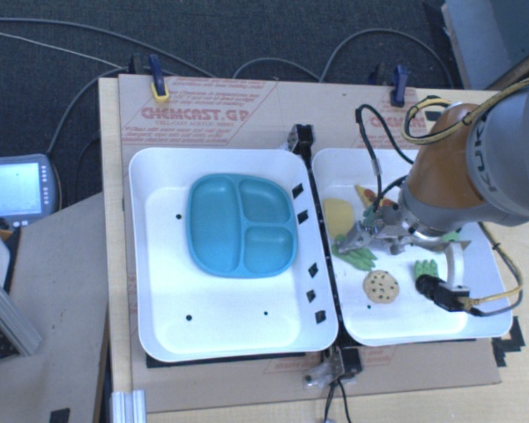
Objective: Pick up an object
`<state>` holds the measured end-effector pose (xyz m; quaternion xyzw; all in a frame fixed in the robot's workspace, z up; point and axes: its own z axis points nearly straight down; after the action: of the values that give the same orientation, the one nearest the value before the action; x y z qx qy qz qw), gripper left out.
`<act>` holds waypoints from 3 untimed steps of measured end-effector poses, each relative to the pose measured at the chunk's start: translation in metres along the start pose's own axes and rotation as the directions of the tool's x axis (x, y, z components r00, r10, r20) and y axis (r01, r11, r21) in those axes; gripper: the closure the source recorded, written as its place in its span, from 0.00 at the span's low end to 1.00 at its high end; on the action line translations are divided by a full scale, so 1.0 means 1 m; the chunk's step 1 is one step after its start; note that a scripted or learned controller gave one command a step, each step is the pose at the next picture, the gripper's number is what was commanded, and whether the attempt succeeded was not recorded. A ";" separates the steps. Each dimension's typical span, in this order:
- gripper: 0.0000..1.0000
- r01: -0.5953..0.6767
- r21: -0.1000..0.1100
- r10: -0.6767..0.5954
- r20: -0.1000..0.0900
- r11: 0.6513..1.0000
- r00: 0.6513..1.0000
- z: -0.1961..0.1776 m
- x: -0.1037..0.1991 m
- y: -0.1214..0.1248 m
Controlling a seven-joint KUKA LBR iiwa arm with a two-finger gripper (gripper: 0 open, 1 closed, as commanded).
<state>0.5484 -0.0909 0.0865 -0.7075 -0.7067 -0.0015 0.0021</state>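
End effector (pixel 363 234) above green toy (pixel 354 256) (long axis leftward-rightward)

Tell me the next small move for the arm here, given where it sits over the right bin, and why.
Probably a short straight descent onto the green toy. The gripper sits low in the right bin, right beside that piece, with the yellow item just behind and the cookie lying apart nearer the front rim. Nothing is visibly held, so a grasp has yet to be made.
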 end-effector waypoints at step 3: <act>1.00 0.002 -0.006 -0.002 0.006 1.000 1.000 -0.134 -0.007 -0.006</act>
<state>0.5426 -0.0988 0.2206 -0.7069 -0.7073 -0.0013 -0.0020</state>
